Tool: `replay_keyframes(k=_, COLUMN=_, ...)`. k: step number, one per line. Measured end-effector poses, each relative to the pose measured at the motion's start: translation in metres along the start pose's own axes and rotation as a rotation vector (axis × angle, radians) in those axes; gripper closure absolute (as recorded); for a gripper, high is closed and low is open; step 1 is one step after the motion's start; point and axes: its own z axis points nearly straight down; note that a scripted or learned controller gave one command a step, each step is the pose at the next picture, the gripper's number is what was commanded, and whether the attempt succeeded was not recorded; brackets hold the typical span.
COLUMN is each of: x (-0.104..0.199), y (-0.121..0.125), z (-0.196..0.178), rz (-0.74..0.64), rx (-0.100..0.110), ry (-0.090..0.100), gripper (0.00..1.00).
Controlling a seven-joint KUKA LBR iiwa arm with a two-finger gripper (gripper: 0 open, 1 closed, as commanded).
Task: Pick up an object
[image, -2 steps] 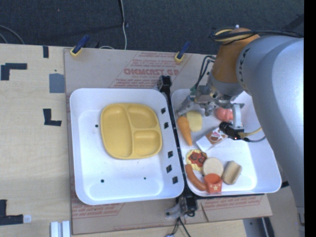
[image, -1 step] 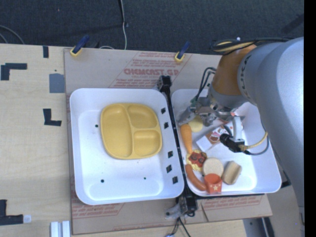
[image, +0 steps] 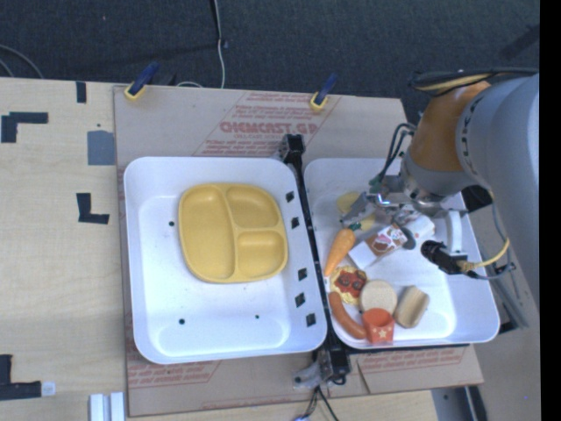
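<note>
The right bin (image: 473,323) holds toy food. An orange carrot (image: 339,251) lies near its left wall, with a pale yellow piece (image: 351,203) above it. A brown and white packet (image: 389,239) sits mid-bin. Lower down are a pizza slice (image: 349,282), a sausage (image: 347,317), a round bun (image: 379,296), a red block (image: 379,327) and a bread roll (image: 411,306). My gripper (image: 377,205) hangs low over the upper middle of this bin, just above the packet and right of the yellow piece. Nothing can be seen held in it.
The left bin (image: 149,323) carries a yellow divided plate (image: 233,231). A black divider (image: 301,235) runs between the bins. The grey arm with its orange band (image: 447,130) covers the right bin's upper right corner. Cables (image: 456,260) trail beside the wrist.
</note>
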Motion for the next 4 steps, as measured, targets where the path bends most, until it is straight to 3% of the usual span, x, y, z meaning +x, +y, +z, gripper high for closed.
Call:
replay_keyframes(k=1, x=0.032, y=0.004, z=0.011, rz=-0.006, rx=0.001, ry=0.002, gripper=0.00)
replay_keyframes(k=2, x=0.044, y=-0.010, z=0.010, rz=-0.004, rx=0.000, ry=0.001, gripper=0.00)
replay_keyframes(k=3, x=0.044, y=-0.009, z=0.000, rz=-0.004, rx=-0.001, ry=0.003, gripper=1.00)
replay_keyframes(k=4, x=0.044, y=-0.009, z=0.000, rz=-0.004, rx=0.000, ry=0.003, gripper=0.00)
